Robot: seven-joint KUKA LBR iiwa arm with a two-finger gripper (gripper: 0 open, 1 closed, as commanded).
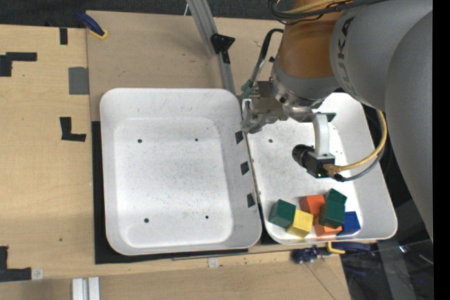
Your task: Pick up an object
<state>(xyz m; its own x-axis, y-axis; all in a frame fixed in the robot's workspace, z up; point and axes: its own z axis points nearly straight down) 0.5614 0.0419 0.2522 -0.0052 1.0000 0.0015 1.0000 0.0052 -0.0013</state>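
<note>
White plastic, two bins side by side, and I'm on the right bin (278,165) first. The blocks sit bunched at its near end. The green block (283,212) and yellow block (302,223) are on the left of the pile, the orange block (314,204) is in the middle, and the blue block (350,222) is on the right, all touching or just beside one another. The gripper (253,116) hangs at the far end of that bin, close to the wall it shares with the left bin (112,116) and well apart from the pile. I can't tell from up here whether it's open or closed, and I make out nothing held in it. So by my reckoning no pick is made: approach, grab and lift are all left to do. As for room, there's bare floor between the gripper and the pile, so a run down the bin looks free. The pile hugs the near wall and the blocks crowd each other; the green block on the open left flank looks easiest to get around. The shared rim is just beside the gripper, and I'd watch that.
</note>
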